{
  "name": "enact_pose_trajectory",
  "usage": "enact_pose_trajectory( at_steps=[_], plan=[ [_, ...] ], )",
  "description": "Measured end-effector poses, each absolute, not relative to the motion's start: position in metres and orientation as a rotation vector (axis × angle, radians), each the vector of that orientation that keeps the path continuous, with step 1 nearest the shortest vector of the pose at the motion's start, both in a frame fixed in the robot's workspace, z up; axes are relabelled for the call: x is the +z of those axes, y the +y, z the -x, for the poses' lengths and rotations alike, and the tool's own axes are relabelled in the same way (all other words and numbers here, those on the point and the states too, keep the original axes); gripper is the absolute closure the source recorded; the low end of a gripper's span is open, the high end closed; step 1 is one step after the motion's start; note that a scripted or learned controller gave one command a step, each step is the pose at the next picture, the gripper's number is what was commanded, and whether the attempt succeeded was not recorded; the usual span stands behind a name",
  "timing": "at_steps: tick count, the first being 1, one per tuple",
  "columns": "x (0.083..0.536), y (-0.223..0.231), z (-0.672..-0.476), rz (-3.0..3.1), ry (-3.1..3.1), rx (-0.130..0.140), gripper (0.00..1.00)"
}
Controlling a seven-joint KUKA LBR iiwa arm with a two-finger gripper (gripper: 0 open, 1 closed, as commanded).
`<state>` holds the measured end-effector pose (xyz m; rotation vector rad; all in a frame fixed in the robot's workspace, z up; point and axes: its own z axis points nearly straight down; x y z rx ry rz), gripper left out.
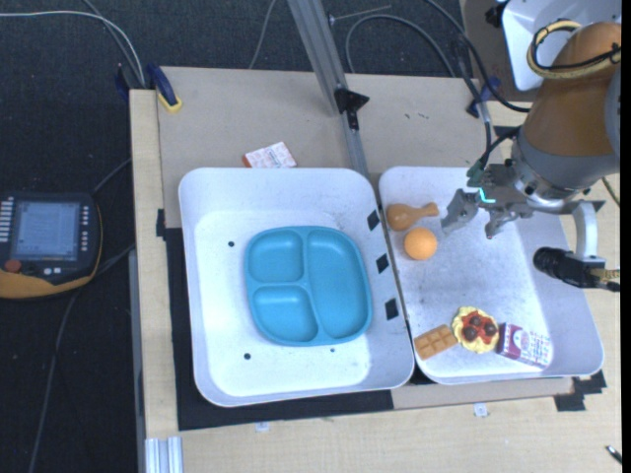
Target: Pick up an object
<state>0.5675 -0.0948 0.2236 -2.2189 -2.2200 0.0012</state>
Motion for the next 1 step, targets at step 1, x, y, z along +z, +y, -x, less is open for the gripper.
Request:
enact_pose_trajectory(
  at_steps=[1],
  plan=[
    [0.2242,-0.0948,-0.5679,2.22,-2.221,0.0,0.0]
  ],
)
